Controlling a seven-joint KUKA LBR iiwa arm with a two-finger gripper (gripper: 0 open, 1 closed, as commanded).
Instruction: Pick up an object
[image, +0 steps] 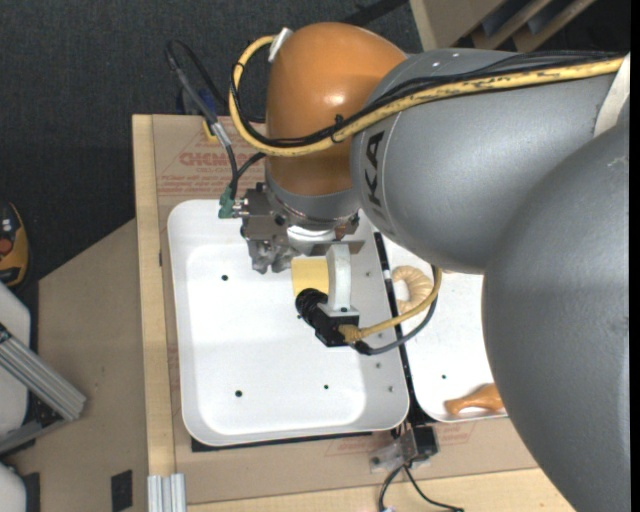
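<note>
- Camera view looks down past the big grey arm with its orange band, which hides most of the right shallow white bin and the far rim of the left shallow white bin
- The gripper hangs over the far part of the left bin, seen from above under the wrist; whether the claw is spread or pressed together cannot be told
- A pale yellow flat piece lies in the left bin just beside the gripper, partly hidden by the wrist, so its full outline is hard to make out
- In the right bin a beige curved object peeks out near the dividing edge, cut off by the arm
- An orange object lies near that bin's front edge, its far end hidden by the arm
</note>
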